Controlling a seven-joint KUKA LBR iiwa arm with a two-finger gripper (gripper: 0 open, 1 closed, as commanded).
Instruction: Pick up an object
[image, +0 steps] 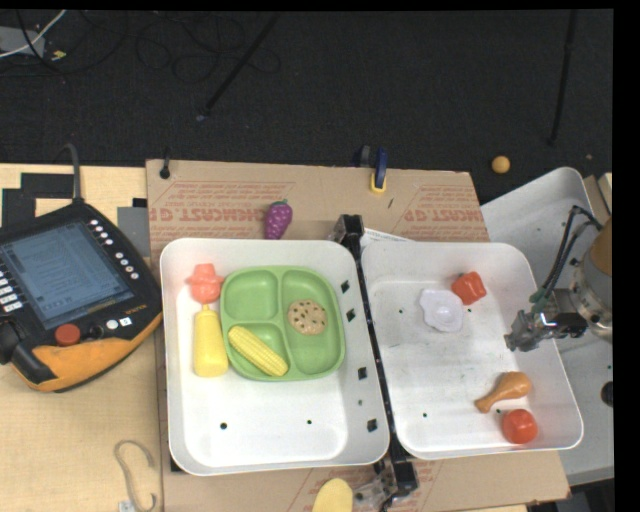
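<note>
Red tomato and drumstick lie in the right bin's near right corner, just below the claw at the bin's right edge; claw's spread cannot be told.

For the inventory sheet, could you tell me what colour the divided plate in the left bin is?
The divided plate is light green, seen clearly in the camera view.

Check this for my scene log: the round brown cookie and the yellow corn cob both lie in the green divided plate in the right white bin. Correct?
Not quite: the camera view shows the green divided plate, with the round brown cookie and yellow corn cob, in the left white bin, not the right.
</note>
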